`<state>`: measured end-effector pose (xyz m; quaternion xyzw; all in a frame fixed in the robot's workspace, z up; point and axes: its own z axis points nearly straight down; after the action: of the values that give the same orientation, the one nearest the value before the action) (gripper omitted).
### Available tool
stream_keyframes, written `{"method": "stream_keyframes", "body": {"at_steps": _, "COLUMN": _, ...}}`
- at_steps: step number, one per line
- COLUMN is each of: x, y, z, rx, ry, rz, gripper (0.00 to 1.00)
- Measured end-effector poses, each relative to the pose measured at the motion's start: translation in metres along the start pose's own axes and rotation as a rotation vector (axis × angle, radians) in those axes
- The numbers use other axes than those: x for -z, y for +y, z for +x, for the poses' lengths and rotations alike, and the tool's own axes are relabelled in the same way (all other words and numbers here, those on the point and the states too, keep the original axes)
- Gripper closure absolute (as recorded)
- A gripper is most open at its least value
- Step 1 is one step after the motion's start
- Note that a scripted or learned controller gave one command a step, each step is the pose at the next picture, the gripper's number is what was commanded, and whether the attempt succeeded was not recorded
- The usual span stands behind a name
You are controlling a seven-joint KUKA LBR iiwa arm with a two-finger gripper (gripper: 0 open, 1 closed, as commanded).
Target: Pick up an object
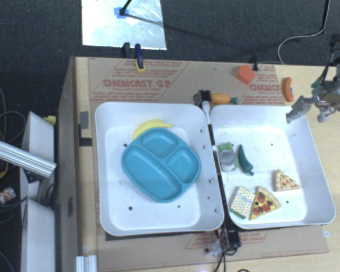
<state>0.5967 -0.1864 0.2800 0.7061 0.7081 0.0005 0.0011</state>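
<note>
My gripper hangs above the far right corner of the right bin, open with nothing between its fingers. In that bin lie a dark green pepper, a grey can, a small green item, a pizza slice, a pale sandwich piece and a small triangular slice. All of them sit well below and left of the gripper. The left bin holds a blue divided plate with a yellow banana partly hidden behind it.
On the bench behind the bins lie an orange block, a sausage and a carrot. A black divider runs between the bins. A shiny metal sheet lies on the floor beyond.
</note>
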Motion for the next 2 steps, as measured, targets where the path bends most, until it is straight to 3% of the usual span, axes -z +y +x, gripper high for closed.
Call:
{"method": "stream_keyframes", "body": {"at_steps": 1, "x": -0.135, "y": -0.035, "z": 0.039, "rx": -0.001, "ry": 0.002, "rz": 0.005, "gripper": 0.0}}
{"method": "stream_keyframes", "body": {"at_steps": 2, "x": -0.196, "y": -0.023, "z": 0.088, "rx": -0.001, "ry": 0.001, "rz": 0.001, "gripper": 0.0}}
